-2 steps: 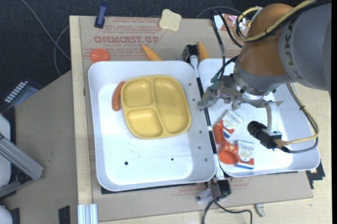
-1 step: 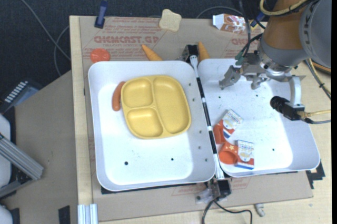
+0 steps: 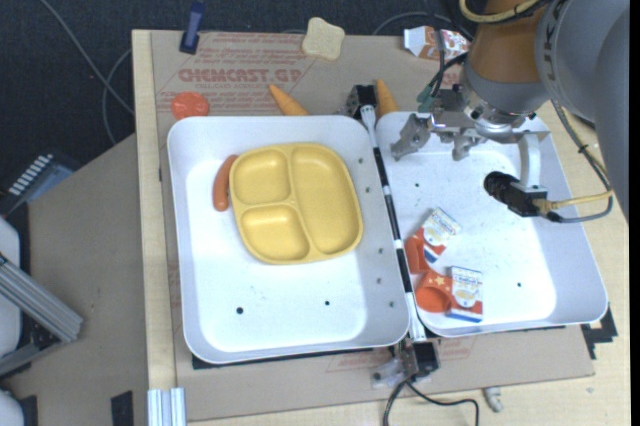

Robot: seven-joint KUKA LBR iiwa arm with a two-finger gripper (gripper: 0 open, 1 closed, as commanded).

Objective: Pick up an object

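Cartons (image 3: 462,292) hug right bin (image 3: 560,284) left wall; gripper (image 3: 434,140) near far rim.

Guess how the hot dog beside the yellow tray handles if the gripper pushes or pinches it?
The hot dog is a slim, rounded cylinder lying flat on the left bin, so a sideways push would probably roll it. It sits tight against the yellow divided tray, likely leaving little finger room on that side. It looks like glossy toy plastic, so probably light and a bit slippery.

- Grey arm (image 3: 560,24) reaches over the right bin (image 3: 540,254), gripper (image 3: 435,136) near its far edge.
- Yellow divided plate (image 3: 295,202) lies in the left bin (image 3: 200,254), a sausage (image 3: 221,184) beside it.
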